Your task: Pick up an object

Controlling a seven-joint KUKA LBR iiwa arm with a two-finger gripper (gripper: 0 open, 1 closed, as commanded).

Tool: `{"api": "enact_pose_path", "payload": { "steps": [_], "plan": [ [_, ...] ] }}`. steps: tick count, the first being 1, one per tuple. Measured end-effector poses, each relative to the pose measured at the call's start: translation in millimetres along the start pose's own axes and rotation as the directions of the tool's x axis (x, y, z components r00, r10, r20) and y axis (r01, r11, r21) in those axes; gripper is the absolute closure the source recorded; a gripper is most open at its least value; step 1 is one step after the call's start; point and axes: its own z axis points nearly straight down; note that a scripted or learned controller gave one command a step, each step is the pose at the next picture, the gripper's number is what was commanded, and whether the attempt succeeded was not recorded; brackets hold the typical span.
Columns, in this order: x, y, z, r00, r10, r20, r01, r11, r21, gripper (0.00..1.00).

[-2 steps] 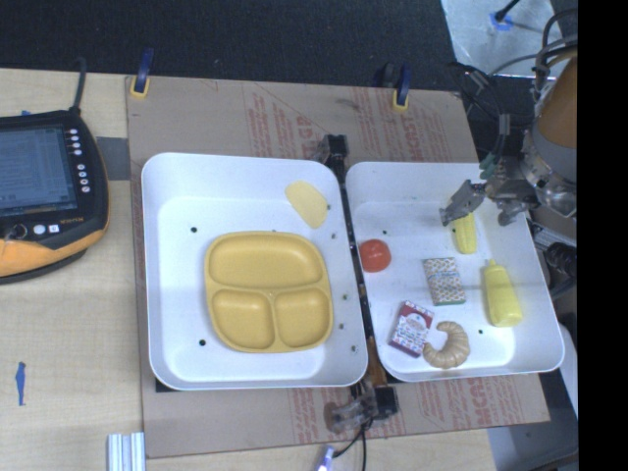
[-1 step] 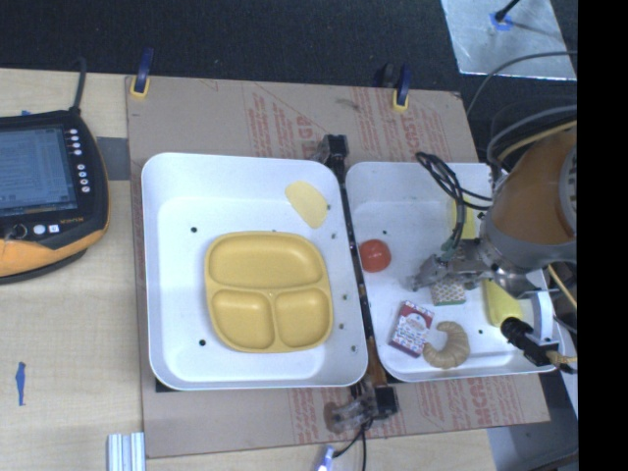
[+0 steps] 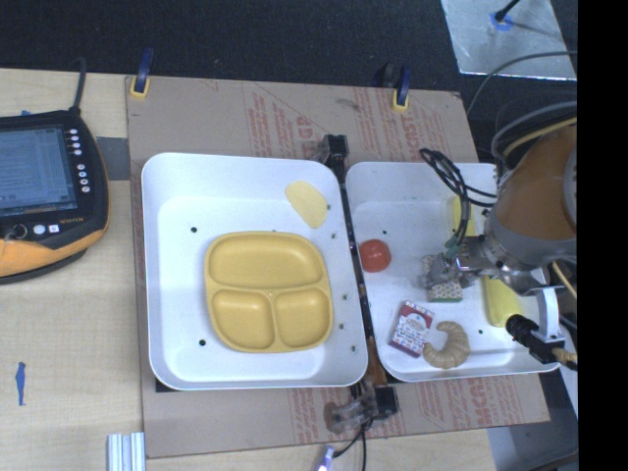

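Camera view: gripper [image 3: 444, 271] sits low in right bin [image 3: 412, 189], just over a small grey checkered piece [image 3: 444, 288] near bin's middle; can't tell whether it's gripped, so pick isn't done yet. Nearby: red ball [image 3: 374, 255], red packet [image 3: 412, 328], croissant [image 3: 447, 345]. Left bin [image 3: 172, 263] has yellow divided tray [image 3: 267, 290]. Bins on cardboard, wooden bench w/ tablet [image 3: 44, 189] at left edge.

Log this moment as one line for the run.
phase: reaching | tool: low in right bin, over small checkered item | tomato, croissant, red packet: lying apart | left bin: yellow tray
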Motion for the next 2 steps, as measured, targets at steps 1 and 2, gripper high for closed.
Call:
{"api": "enact_pose_path", "payload": {
  "steps": [1, 2],
  "plan": [
    [70, 22, -93, 1.000, 0.002, -0.005, -0.002, 1.000, -0.010, 1.00],
    [134, 10, -129, 1.000, 0.003, -0.005, -0.003, 1.000, -0.005, 1.00]
  ]
}}
